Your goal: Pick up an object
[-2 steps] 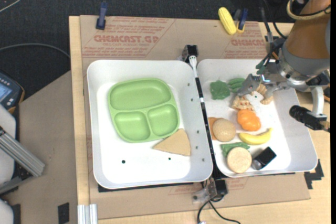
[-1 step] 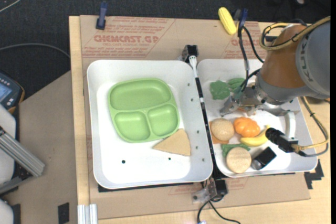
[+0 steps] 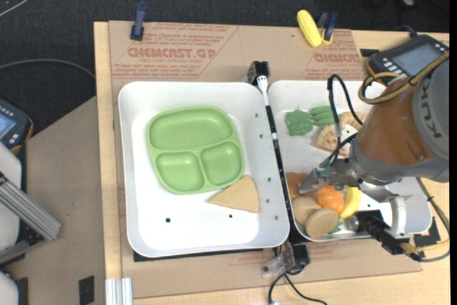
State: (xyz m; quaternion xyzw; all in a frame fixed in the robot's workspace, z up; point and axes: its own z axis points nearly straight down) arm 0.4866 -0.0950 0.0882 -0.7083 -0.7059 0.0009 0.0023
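Over the right bin (image 3: 280, 93), the hand (image 3: 319, 182) touches an orange object (image 3: 329, 198); whether it is spread or pinching, I cannot tell.

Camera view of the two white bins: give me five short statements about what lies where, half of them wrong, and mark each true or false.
1. The green three-compartment plastic tray lies in the left white bin. True.
2. The tan wedge-shaped piece sits inside one of the tray's compartments. False: it lies on the bin floor just off the tray's lower right corner.
3. The grey arm with the orange band reaches over the right white bin. True.
4. The yellow clamp lies in the left bin. False: it sits at the brown board's far edge, behind the right bin.
5. The green leafy toy lies in the right bin. True.
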